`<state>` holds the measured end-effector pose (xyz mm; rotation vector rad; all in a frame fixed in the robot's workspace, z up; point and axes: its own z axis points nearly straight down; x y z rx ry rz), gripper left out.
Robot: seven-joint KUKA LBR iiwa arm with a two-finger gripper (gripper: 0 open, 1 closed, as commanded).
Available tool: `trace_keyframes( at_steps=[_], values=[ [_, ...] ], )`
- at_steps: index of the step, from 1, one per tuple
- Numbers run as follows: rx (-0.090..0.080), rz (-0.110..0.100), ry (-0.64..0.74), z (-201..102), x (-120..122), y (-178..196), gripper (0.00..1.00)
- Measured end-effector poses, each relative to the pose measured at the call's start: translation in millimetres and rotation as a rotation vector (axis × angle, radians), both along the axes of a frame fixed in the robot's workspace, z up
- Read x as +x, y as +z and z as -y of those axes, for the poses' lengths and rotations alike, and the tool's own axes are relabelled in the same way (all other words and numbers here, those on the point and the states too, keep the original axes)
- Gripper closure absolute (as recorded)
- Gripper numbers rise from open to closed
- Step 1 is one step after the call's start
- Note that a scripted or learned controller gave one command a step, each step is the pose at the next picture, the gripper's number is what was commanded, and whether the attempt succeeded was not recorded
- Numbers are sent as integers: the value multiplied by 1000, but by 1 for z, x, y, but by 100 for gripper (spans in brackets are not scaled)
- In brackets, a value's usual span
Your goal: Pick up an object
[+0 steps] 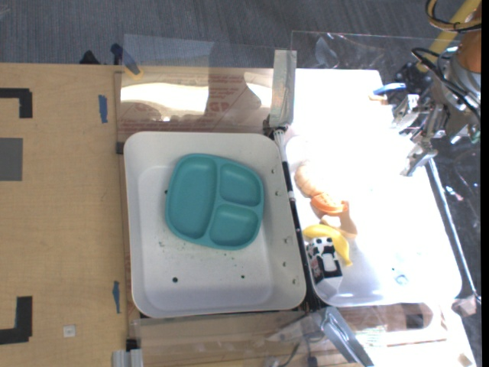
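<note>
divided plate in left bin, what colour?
Teal, plain; the divided plate shows clearly in the camera view.

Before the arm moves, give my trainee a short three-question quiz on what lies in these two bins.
1. True or false: the teal plate lies in the left bin.
2. How many sections does that plate have?
3. Where is the claw? A) over the teal plate B) above the right bin's far right side C) touching the yellow toy

Key: 1. True. 2. Three. 3. B; the orange toy and yellow toy lie apart from it, by that bin's left wall.
</note>
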<state>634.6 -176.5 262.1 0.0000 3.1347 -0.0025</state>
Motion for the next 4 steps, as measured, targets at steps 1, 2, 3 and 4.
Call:
trace_keyframes(
  at_steps=[1, 2, 3, 4],
  values=[
    [-1, 3, -92, 47, 34, 14, 0],
    [0, 3, -90, 46, 34, 14, 0],
    [0, 3, -90, 46, 34, 14, 0],
    [0, 3, -90, 46, 34, 14, 0]
  ],
)
